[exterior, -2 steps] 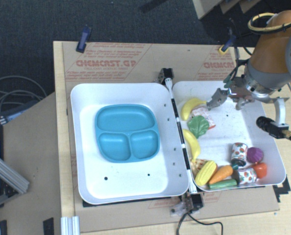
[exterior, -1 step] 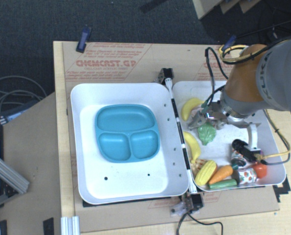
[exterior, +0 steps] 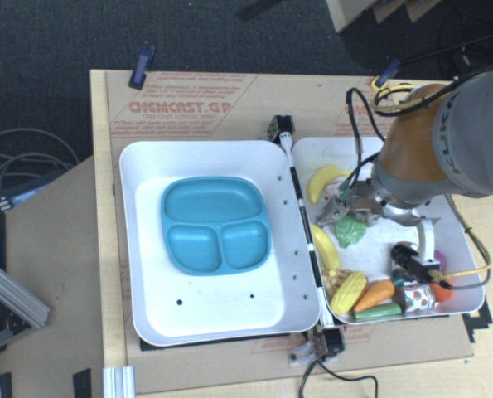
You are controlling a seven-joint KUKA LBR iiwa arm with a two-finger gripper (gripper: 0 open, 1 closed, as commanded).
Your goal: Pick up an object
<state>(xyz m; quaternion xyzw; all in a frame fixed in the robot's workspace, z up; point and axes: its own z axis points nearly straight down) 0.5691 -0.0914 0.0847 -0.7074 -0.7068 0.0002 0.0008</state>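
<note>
My grey two-finger gripper [exterior: 339, 210] hovering just above the crumpled green plastic lettuce leaf [exterior: 350, 231], grip unreadable, small yellow banana [exterior: 323, 181] lying just beyond it.

Two shallow white plastic bins [exterior: 147, 247] look smooth with a soft sheen. The light-blue divided plastic tray [exterior: 215, 224], left of the jaws, is matt. The bare wooden bench board [exterior: 188, 106] looks dull and printed.

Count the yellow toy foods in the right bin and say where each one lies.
3. A banana lies near the bin's upper left, a second banana along the left wall, and a corn cob near the lower left. The arm may hide others.
</note>
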